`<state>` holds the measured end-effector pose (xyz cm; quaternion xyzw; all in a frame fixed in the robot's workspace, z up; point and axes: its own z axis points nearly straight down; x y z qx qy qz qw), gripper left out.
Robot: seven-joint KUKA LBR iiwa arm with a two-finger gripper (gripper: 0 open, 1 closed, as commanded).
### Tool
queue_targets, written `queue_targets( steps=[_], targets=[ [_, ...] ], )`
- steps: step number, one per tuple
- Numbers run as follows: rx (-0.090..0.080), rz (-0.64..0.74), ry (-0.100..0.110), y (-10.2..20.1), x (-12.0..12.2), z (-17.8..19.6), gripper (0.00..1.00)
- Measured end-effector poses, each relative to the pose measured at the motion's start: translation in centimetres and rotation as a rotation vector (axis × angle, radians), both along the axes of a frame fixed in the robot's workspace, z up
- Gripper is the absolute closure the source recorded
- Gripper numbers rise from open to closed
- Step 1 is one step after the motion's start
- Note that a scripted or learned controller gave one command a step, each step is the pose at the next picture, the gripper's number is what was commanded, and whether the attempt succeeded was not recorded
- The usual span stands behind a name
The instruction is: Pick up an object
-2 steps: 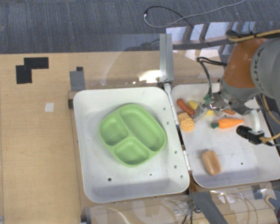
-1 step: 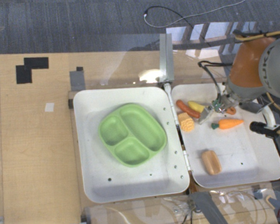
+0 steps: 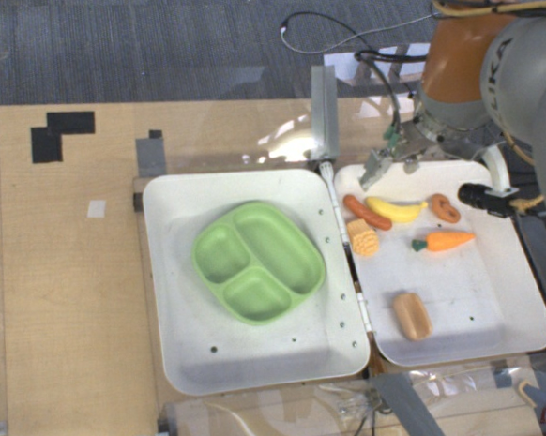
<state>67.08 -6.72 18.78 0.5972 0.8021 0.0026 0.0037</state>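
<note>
The right bin (image 3: 507, 316) holds several toy foods: a yellow banana (image 3: 395, 210), a red sausage (image 3: 367, 212) touching the banana's left end, a small orange-yellow corn piece (image 3: 363, 239), a brown pretzel (image 3: 444, 208), an orange carrot (image 3: 442, 240) and a tan bread roll (image 3: 412, 315) lying apart near the front. My gripper (image 3: 391, 163) hangs over the bin's back edge, just above the banana and sausage. Its two fingers stand open with nothing between them.
A green divided plate (image 3: 258, 261) lies in the middle of the left bin (image 3: 189, 351). A metal post (image 3: 324, 114) stands behind the divider between the bins. Cables (image 3: 333, 29) trail behind the arm.
</note>
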Motion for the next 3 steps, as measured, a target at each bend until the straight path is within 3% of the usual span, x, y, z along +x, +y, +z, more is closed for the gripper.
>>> queue_targets(
  steps=[1,2,3],
  targets=[
    [0.002,0.051,0.007,-4.5,0.0,-9.8,0.0],
    [-0.002,0.055,-0.008,-4.5,0.3,-8.5,1.0],
    [0.0,0.082,0.0,2.6,-2.3,0.0,1.0]
  ],
)
